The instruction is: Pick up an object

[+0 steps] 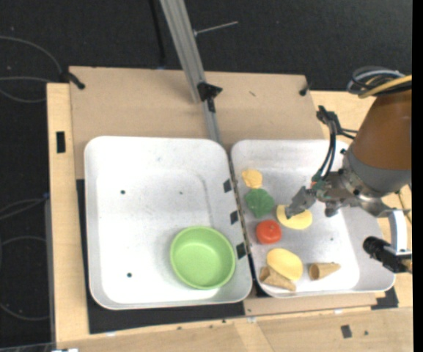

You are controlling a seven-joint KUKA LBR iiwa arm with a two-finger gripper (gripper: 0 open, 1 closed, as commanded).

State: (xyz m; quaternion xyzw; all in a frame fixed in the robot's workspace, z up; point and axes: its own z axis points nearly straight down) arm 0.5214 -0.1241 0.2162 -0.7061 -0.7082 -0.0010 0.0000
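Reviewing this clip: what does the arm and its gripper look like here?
The arm is a bulky rounded body, orange-brown on top and grey below. Black cables loop along its left side. Its gripper is small, dark grey metal, with a black and white fitting nearby.

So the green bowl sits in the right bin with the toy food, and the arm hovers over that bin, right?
Not quite. The camera view shows the green bowl in the left bin, apart from the toy food. The arm's gripper does hover over the right bin.
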